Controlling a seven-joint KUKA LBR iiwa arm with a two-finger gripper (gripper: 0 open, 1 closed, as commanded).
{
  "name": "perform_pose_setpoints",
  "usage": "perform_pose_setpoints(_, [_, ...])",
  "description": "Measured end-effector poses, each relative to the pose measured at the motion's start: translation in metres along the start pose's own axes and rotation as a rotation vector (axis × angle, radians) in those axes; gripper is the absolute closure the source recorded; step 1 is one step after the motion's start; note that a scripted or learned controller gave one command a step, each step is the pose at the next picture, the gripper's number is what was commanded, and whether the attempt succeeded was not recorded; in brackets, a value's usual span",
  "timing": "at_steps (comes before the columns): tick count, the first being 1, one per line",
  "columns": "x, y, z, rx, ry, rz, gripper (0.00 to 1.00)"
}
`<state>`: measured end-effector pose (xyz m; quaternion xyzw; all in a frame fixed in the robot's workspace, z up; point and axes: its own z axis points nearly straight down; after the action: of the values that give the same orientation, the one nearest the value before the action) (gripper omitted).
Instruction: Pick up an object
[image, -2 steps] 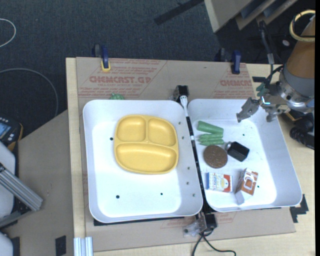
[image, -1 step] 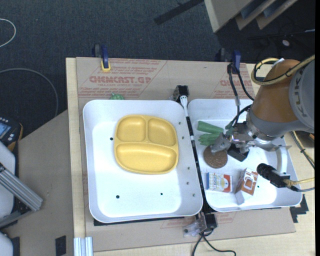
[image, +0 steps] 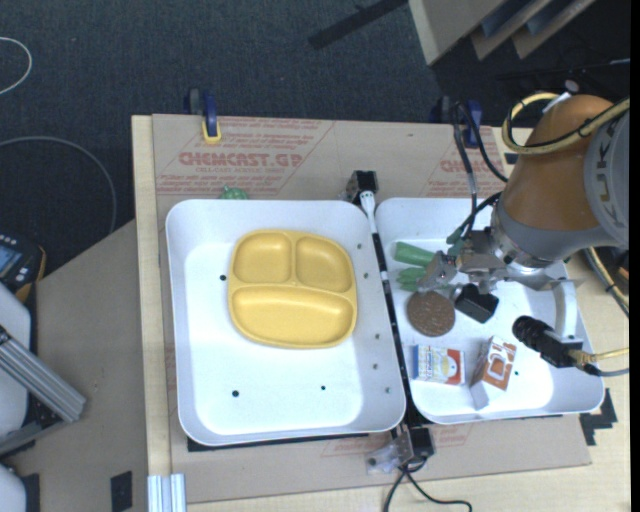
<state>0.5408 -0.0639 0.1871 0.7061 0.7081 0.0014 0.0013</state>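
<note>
Nearest the camera, at the front of the right bin (image: 570, 400), lie two small packets side by side: a flat white one with blue and red print (image: 438, 364), and just to its right a small orange and white carton (image: 498, 364) lying at a tilt; both look light and stiff enough to pinch across their short sides, though the flat one sits so low that fingers may slide over it. A little further back rests a brown disc (image: 432, 313), thin, rigid and probably hard to lift except by its edge; just right of it sits a small black block (image: 476, 303), compact and chunky, which I judge the easiest hold, taken across its narrow width. Behind these a green piece (image: 411, 253) lies near the bin's left wall; its shape is too blurred to tell more. The gripper (image: 447, 270) hovers over this back cluster, between the green piece and the disc; whether it is spread or closed cannot be told, and nothing is seen held. In the left bin (image: 195, 330), well apart, sits a yellow divided tray (image: 293, 288), broad, smooth and likely too wide to grasp except at its rim.
</note>
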Motion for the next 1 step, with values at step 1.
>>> perform_pose_setpoints(1, [0.0478,-0.0368,0.0025,0.010,0.004,-0.001,0.00])
